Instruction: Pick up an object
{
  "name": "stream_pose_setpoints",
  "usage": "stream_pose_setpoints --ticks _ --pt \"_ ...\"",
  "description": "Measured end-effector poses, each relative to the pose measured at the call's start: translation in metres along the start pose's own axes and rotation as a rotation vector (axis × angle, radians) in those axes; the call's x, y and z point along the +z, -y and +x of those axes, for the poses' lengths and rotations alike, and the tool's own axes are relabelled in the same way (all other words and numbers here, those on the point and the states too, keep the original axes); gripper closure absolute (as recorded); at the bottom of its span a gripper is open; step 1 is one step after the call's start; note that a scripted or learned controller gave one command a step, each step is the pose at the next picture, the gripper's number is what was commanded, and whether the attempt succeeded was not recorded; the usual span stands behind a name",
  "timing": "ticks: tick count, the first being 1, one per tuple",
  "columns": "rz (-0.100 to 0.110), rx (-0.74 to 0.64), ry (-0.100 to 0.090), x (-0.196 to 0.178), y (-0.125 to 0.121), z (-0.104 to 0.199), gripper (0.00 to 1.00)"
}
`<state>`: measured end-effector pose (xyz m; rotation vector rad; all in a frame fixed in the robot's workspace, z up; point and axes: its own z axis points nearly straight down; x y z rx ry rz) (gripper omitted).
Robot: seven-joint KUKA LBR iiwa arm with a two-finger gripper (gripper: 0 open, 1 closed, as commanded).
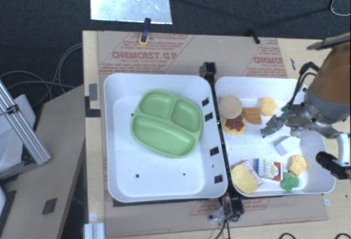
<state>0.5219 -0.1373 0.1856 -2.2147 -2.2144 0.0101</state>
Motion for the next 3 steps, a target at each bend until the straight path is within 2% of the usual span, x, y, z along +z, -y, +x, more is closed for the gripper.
stream_pose_setpoints --ticks 1,3 --pt "-0.013 -0.003 0.002 -0.006 -0.003 0.000 0.00" --pt "-0.015 -0.002 0.003 0.102 -0.008 -0.006 0.00"
